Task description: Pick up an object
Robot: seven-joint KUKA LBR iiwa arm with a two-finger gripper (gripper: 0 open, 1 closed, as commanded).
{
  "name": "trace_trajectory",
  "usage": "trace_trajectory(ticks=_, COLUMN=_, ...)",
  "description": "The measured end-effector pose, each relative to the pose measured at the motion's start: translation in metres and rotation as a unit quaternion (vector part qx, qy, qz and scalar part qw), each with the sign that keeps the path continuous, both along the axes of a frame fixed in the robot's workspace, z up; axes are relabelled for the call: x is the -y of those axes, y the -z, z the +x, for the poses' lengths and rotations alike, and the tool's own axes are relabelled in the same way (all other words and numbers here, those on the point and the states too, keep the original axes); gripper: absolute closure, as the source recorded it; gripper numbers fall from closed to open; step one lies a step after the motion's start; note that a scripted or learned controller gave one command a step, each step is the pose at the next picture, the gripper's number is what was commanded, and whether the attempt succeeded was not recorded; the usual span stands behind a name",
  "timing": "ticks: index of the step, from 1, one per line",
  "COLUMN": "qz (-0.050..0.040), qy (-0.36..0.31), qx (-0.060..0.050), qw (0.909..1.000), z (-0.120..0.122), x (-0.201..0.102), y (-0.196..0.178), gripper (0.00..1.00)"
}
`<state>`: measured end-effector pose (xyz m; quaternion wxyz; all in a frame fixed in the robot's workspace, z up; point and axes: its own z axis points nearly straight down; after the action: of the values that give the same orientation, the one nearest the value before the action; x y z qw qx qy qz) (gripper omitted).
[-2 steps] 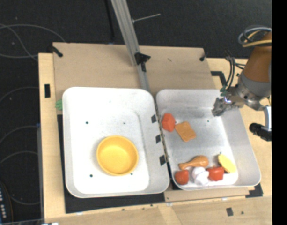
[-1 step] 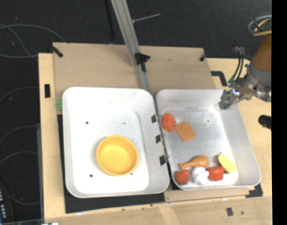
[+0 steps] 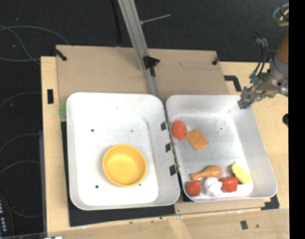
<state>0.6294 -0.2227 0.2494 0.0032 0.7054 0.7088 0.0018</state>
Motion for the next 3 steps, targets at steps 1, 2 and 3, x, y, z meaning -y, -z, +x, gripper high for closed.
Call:
trace_trajectory(ticks=1, qz=0.001, qy=0.001, qx=-0.003, qw=1.0, z=-0.005, x=-0.055, y=-0.007, gripper=1.0)
trace_trajectory(ticks=2, qz=0.0018, qy=-0.001, qx=-0.003, qw=1.0, z=-0.002, x=-0.104, y=-0.014, gripper=1.0)
trace_trajectory(ticks=3, qz=0.0012, qy=-0.001, qx=-0.004, qw=1.0, z=0.003, x=-0.155, y=-0.001, gripper=1.0)
